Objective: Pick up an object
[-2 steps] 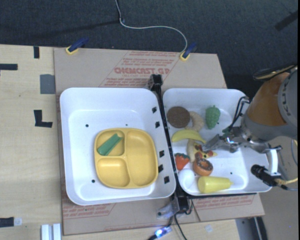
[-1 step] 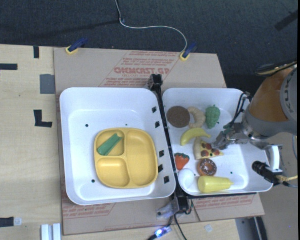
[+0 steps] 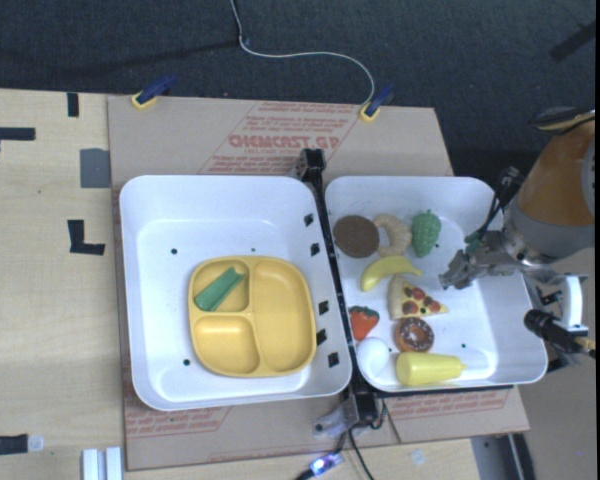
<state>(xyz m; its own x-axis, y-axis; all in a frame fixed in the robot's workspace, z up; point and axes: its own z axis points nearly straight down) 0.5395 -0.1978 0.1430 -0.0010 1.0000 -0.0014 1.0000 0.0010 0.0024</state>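
Toys for picking are sitting in the right bin [image 3: 500, 298], crowded toward its left half: brown round cookie [image 3: 356, 235], beige lumpy piece [image 3: 392, 233], green berry-shaped toy [image 3: 426, 230], banana [image 3: 388, 270], pizza slice [image 3: 414, 301], strawberry [image 3: 364, 320], donut [image 3: 414, 335], yellow cone-like piece [image 3: 428, 369], and a small white thing [image 3: 376, 351] beside the donut, too pale to identify.

My end effector [image 3: 458, 271] is hanging over the bin's right-middle, just right of the pizza slice and banana tip, below the green toy. Nothing is showing between its tips. Whether they are spread or pressed together I cannot tell; it is dark and small here.

Risks, as I am judging them:
- Toys are lying near each other, so coming down on the pizza slice could be nudging the banana or donut instead of catching anything.
- Pizza slice is looking flat, so the tips may be sliding over it and closing on air.
- Round pieces like the donut or cookie may be rolling or squirting out sideways.
- Bin wall is close on my right, so a low approach may be clipping the rim.

Around: left bin [image 3: 150, 268] is carrying a yellow divided plate [image 3: 270, 318] with a green piece [image 3: 218, 289] in its upper-left compartment. Both bins are resting on cardboard [image 3: 280, 133] on the desk [image 3: 40, 268]. A thin cable [image 3: 280, 53] is running across the top, well apart from my path.
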